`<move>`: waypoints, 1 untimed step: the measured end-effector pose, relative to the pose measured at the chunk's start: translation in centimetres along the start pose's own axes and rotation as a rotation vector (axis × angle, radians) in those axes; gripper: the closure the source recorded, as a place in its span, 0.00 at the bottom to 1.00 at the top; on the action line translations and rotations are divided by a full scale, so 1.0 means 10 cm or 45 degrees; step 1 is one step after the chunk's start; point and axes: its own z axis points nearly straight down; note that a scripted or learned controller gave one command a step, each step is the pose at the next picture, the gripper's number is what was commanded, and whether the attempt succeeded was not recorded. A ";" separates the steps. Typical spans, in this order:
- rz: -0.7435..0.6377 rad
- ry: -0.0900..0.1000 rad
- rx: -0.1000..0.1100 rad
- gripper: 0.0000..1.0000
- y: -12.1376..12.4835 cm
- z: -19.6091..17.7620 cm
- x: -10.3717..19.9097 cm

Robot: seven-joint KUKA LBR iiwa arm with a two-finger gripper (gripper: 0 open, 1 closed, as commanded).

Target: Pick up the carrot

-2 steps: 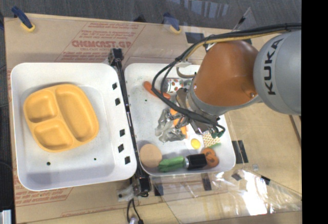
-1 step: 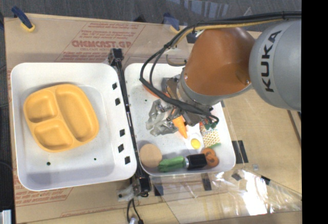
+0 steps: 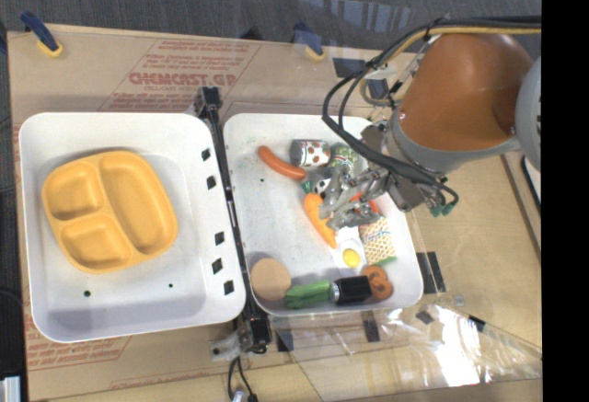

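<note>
arm's orange band (image 3: 460,92) looms nearest. carrot (image 3: 319,218) lies mid right bin (image 3: 241,207), touching the pincer (image 3: 348,198); pincer state cannot be told. advise centring over carrot, clear of sausage (image 3: 280,164).

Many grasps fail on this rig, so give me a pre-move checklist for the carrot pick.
1. Carrot in the right bin: ok.
2. Pincer over the carrot's upper end: ok.
3. Carrot seen between the pincer's fingers: cannot tell.
4. Neighbours apart from the carrot: not ok; the egg toy sits by its lower tip and the waffle piece is close.
5. Sausage, a look-alike, apart from the pincer: ok.
6. Yellow tray in the left bin, out of the way: ok.
</note>
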 end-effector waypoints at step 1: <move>-0.037 -0.002 -0.009 1.00 -0.21 1.76 -0.38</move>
